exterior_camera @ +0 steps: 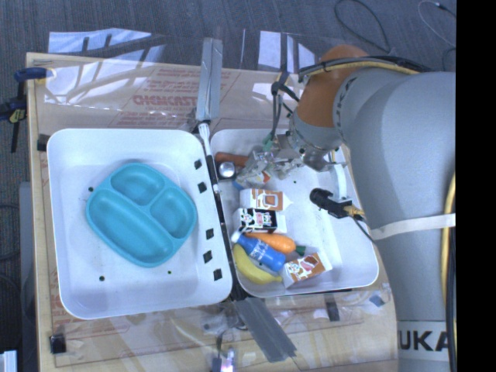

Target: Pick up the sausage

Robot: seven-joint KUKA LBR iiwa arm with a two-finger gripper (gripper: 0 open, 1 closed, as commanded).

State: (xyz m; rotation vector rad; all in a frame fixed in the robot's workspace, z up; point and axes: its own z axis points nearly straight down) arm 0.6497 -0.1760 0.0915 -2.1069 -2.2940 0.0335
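Brown and small, the sausage (229, 160) is seen at the right bin's (358, 248) far-left corner, just beside the gripper (267, 163), whose opening cannot be told, so a centred, low approach is judged best.

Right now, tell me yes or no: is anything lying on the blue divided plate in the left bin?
No. The blue divided plate shows three bare compartments, while the food items sit in the right bin.

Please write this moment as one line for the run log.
arm: over right bin | hand: low at bin's far-left corner, near sausage | hold: cannot tell | left bin: blue tray
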